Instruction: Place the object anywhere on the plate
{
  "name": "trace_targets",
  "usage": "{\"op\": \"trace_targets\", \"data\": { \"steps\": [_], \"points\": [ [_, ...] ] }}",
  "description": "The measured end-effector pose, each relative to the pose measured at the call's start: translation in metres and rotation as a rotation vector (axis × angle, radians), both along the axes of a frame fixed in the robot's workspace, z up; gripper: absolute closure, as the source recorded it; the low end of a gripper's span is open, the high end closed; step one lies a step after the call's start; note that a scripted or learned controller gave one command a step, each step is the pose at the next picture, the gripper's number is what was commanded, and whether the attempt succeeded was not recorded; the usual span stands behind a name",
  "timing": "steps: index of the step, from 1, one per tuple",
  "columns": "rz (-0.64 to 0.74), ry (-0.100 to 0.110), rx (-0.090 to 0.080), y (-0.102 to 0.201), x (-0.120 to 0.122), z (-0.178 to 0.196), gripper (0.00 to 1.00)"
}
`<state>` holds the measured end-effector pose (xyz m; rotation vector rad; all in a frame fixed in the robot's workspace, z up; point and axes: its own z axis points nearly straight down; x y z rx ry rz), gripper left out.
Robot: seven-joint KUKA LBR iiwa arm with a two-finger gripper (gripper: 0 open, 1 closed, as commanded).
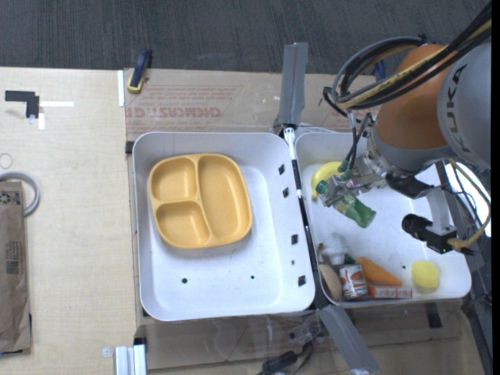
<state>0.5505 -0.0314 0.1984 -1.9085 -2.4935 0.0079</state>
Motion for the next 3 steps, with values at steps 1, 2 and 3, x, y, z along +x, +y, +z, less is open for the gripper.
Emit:
{"op": "trace_targets", "data": {
  "steps": [1, 2, 3],
  "points": [
    [0.069, -0.001, 0.002, 0.008, -0.056, -0.008, 1.0],
    [-0.338, -0.002, -0.001, 0.072, -0.042, -0.008, 1.0],
    [-0.23, -0.002, -0.001, 0.107, -0.039, 0.056, 1.0]
  ]
}}
